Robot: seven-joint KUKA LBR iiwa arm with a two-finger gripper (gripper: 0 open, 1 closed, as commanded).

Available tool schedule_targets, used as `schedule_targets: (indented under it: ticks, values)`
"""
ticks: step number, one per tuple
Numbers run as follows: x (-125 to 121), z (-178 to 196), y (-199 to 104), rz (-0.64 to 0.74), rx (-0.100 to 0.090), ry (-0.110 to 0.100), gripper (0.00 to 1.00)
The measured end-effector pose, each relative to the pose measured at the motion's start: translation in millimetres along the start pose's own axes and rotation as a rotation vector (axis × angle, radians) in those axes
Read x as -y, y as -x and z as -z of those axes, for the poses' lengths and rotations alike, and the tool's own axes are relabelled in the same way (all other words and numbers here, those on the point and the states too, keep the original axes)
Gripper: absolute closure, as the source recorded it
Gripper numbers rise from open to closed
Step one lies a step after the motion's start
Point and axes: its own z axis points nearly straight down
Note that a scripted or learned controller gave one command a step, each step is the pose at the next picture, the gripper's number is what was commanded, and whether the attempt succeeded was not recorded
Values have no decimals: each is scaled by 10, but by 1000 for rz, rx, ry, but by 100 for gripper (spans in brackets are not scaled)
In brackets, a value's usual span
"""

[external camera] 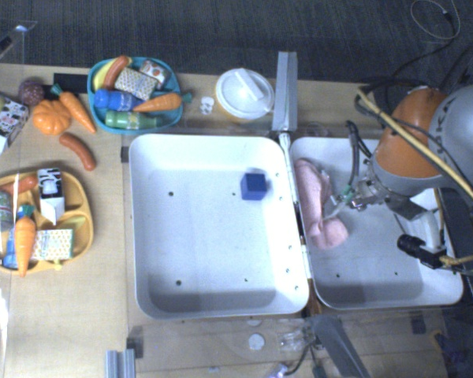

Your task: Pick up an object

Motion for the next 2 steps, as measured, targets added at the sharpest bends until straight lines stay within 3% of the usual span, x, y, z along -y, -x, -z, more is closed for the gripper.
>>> schedule_targets:
  ticks: [1, 2]
  values:
    - [192, 5, -103, 36, 1, 3, 0]
    - [-502, -21, 215, 37, -2, -1, 0]
